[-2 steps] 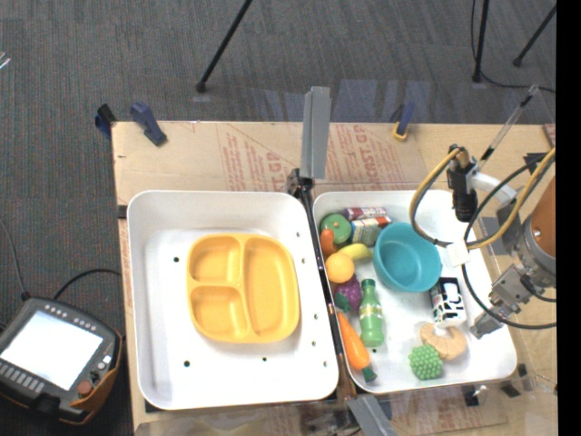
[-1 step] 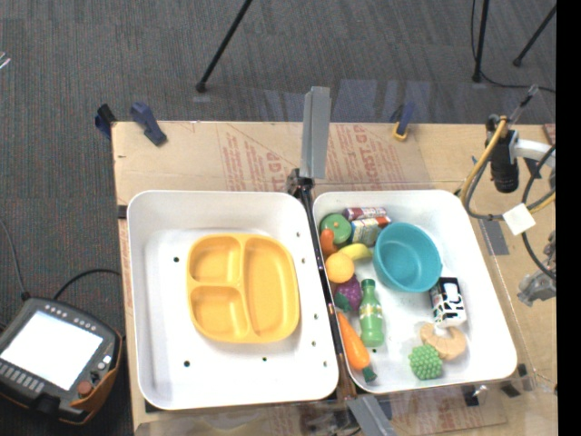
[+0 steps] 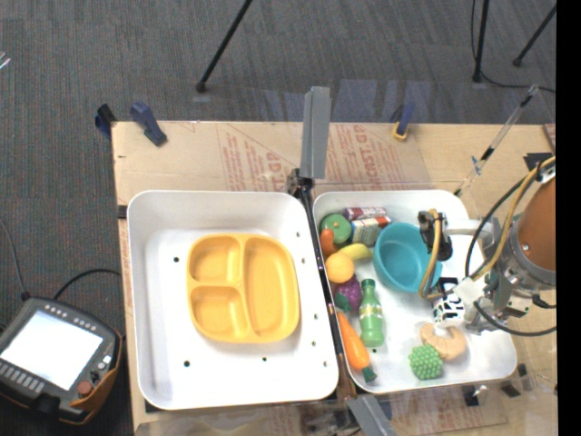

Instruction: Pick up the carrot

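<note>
White plastic makes up the two bins on the bench: the left bin [image 3: 150, 334] carries a yellow divided plate [image 3: 243, 287], and the right bin [image 3: 490, 357] is crowded with toy food. Taking the teal bowl [image 3: 404, 257] in the right bin as the marker, everything else sorts out around it.

To the right of the bowl, the grey arm [image 3: 536, 234] comes in over the bin's edge, its gripper [image 3: 481, 312] hanging low beside a small black-and-white toy [image 3: 448, 309]; from where I stand I cannot tell how it is set, and nothing sits visibly in it.

Left of the bowl and nearer the front lies a green bottle [image 3: 370, 313]. The carrot [image 3: 354, 343] lies well left of the bowl and forward of it, along the bin's left wall, just beside the bottle, well apart from the gripper. A yellow lemon [image 3: 339, 267] sits directly left of the bowl, with a purple piece [image 3: 348, 293] just below it. In front of the bowl, toward the bin's near right corner, rest a tan piece [image 3: 445, 339] and a bumpy green ball [image 3: 425, 362]. Behind the bowl, a small can [image 3: 367, 214] lies on its side.
</note>
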